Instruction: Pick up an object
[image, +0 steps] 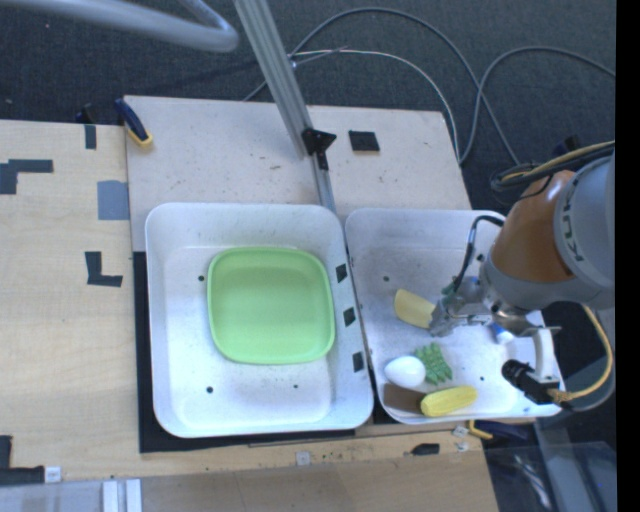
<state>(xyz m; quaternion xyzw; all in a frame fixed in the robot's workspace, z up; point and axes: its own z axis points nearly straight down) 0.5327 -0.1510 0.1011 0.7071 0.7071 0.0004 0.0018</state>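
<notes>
Pale yellow wedge-shaped block (413, 307) lies mid right white bin (400, 232), tilted, its right end touching or just under the jaws (441, 318). Cannot tell if jaws are apart or together, tips too small and dark. Below it, a small green leafy toy (434, 362), then a white egg-shaped object (405, 371) just left of it, and a yellow corn-like piece (448, 401) near the bin's front edge. These three are clustered in the front corner, close to the rim; a brown flat piece (398, 398) sits under the egg by the front wall. Upper half of right bin is bare floor, open room there.

Left white bin (165, 300) holds a light green square plate (271, 305), centred, gaps on all sides.

Grey arm with orange band (545, 245) comes in over the right rim, wrist angled down and left toward the wedge. Bins sit touching on the wooden surface (60, 300).
</notes>
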